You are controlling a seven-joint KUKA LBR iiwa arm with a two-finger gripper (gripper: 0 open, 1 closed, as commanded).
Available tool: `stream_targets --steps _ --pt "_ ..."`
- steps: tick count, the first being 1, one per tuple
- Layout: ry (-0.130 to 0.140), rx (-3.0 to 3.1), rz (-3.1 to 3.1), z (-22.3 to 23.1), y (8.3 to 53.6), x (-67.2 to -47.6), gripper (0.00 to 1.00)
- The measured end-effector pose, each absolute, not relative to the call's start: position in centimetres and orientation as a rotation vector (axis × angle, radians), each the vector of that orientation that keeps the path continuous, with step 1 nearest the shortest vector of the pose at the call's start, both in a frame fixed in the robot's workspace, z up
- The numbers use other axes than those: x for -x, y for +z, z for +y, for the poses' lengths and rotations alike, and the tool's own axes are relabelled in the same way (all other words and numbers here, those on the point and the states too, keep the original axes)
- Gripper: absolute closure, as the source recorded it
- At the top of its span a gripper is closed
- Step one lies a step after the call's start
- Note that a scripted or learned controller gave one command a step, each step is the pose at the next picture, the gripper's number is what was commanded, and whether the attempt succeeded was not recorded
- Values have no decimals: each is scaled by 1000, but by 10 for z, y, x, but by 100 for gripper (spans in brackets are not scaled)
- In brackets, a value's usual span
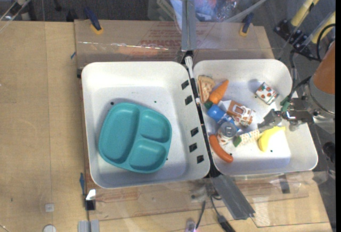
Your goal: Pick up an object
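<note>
Two white bins, L to R. Left bin: one teal divided plate, stiff, broad, flat; poor hold for me except at its rim. Right bin: small toys heaped near the divider, i.e. pizza slice, carrot, blue block, hot dog, printed carton, second carton set apart. All prob. light, hard plastic, smooth, not fragile. Yellow banana lies nearest me, towards the front wall; curved, so I judge a hold across its mid-body best. My gripper hangs just above it; finger state: cannot tell.
</note>
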State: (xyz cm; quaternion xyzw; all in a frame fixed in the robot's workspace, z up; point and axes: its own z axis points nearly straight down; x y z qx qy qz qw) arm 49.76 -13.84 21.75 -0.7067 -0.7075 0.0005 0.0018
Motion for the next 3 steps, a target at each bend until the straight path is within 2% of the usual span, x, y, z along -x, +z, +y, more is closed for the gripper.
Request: stream_targets --steps 1,2,3 --pt "-13 2312 -2143 -168 90 -536 0" --pt "-11 2318 -2142 -169 100 -536 100" --pt "1 2394 -2032 -71 184 -561 100"
